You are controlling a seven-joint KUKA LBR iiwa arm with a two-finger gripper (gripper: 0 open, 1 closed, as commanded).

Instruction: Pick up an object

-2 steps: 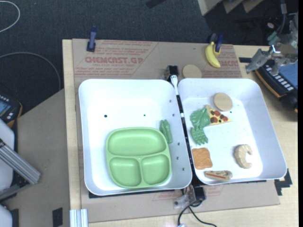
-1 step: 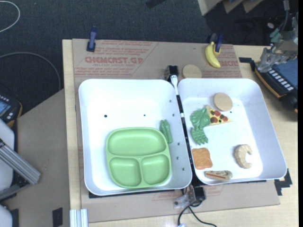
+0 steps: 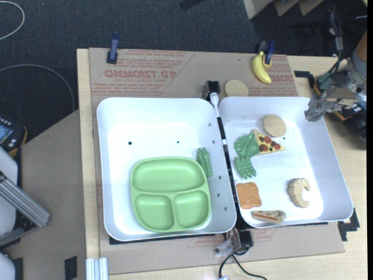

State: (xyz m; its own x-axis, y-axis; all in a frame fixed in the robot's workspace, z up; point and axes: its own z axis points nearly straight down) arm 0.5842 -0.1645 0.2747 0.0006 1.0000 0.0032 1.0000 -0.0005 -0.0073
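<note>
The right bin (image 3: 326, 156) holds several toy foods: a round tan bun (image 3: 274, 125), a pizza slice (image 3: 268, 144), green leafy pieces (image 3: 245, 155), an orange toast square (image 3: 249, 195), a pale croissant (image 3: 299, 192) and a flat sandwich piece (image 3: 268, 216). My gripper (image 3: 315, 111) hangs over that bin's far right corner, apart from all the food, with the bun nearest, to its left. Nothing shows in its grasp.
In the left bin (image 3: 116, 127) lie a green divided plate (image 3: 169, 192) and a green pod (image 3: 204, 161). On the bench behind the bins rest a yellow banana (image 3: 261, 69) and a tan disc (image 3: 236, 88). Blue clamps (image 3: 113, 47) grip the far edge.
</note>
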